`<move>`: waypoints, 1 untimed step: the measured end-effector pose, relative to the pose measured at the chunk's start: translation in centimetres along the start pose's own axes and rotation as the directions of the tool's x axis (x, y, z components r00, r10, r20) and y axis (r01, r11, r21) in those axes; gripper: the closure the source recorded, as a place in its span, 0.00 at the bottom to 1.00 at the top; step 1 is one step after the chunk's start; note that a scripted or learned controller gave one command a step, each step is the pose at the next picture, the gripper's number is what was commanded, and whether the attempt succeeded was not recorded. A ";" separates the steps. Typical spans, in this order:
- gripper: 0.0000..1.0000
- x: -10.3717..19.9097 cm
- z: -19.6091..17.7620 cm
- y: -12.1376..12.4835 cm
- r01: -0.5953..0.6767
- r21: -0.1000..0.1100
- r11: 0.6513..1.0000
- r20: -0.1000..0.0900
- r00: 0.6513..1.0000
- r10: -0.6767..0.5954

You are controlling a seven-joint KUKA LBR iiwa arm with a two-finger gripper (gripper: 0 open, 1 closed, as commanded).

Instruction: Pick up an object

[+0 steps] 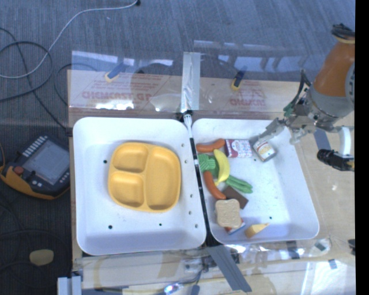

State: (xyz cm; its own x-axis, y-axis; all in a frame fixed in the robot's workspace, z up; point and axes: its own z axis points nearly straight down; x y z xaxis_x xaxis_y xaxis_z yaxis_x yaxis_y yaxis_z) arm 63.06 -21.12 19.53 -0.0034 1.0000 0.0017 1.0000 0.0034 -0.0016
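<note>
Grey carpet (242, 23) with a fine ribbed weave covers the floor all around the pale wooden worktop (138, 89). Black cables (26, 63) and one thin white cable (86, 14) trail across it at left, near a handheld control pad (37, 167) with an orange edge. Light is even and soft.

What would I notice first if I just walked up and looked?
Probably the big yellow plate with three sections, sitting alone in the left bin. Next, the bright heap of toy food along the left side of the right bin: sausages, a banana, bread, cheese. Then the arm's orange band at the upper right, with the gripper reaching over the right bin.
</note>
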 end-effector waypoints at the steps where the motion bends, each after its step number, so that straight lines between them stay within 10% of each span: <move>1: 0.00 0.8 8.6 2.9 0.103 -0.002 0.995 0.007 0.995 -0.103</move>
State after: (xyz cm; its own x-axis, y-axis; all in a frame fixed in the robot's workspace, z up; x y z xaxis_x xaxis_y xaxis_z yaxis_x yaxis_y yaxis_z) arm 65.90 -20.28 10.90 -0.1067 0.9943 -0.0056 0.9943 0.1067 0.0007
